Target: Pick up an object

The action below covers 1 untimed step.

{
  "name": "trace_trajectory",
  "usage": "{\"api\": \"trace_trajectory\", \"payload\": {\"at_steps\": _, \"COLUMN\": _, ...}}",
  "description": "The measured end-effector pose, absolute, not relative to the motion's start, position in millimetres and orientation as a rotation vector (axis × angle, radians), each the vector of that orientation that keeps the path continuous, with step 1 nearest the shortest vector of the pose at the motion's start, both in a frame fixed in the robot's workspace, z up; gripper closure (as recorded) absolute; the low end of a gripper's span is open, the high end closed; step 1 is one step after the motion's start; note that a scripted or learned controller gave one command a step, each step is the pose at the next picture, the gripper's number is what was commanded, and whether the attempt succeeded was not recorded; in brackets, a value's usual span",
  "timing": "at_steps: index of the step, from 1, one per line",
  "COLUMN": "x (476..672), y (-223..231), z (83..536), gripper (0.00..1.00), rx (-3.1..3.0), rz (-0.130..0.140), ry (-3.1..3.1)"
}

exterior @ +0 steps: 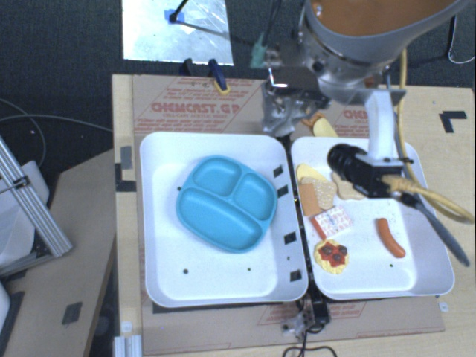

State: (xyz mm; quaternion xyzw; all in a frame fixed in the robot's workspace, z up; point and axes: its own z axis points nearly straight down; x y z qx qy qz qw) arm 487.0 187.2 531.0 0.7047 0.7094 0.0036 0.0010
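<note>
Arm reaches in from the right. Gripper sits over the far rim where the bins meet; open or closed, cannot tell.
Left bin: blue divided plate.
Right bin: toy foods, all clear of the gripper. Yellow piece nearest it, at the far rim. Then sausage, cracker, cheese wedge, small pizza, checked packet.

The plate is sky-blue, the bins white, the sausage red-orange, and the small packet white with red checks.
</note>
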Motion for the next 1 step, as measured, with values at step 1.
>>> {"api": "trace_trajectory", "payload": {"at_steps": 1, "x": 485.8, "y": 152.8, "z": 403.1, "gripper": 1.00, "rx": 2.228, "rz": -0.018, "ry": 2.221}}
